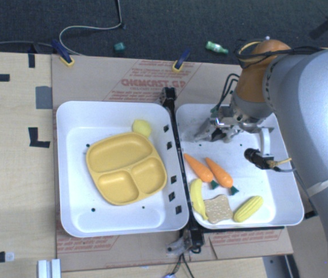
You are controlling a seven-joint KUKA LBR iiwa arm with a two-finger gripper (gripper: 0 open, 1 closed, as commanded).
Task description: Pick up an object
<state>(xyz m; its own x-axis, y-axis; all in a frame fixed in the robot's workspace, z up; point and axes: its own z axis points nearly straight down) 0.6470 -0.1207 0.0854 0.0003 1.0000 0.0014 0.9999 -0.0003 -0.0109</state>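
- Two-finger metal gripper (218, 129) hovering low over right white bin (279, 204), can't tell its state tbh
- Two orange plastic carrots (209, 169) lying near, around 6 o'clock of gripper, apart

Tool (217, 130) fingers blurred, state unclear; arm (308, 114) cut off at right edge, hiding right bin (279, 213) corner.

Grey arm (308, 114), orange wrist band (256, 77), black cables.

We see 2 carrots (209, 169) lying side by side mid right bin (279, 204); along its front edge lie a banana (196, 197), a bread slice (217, 208) and a corn cob (248, 208).
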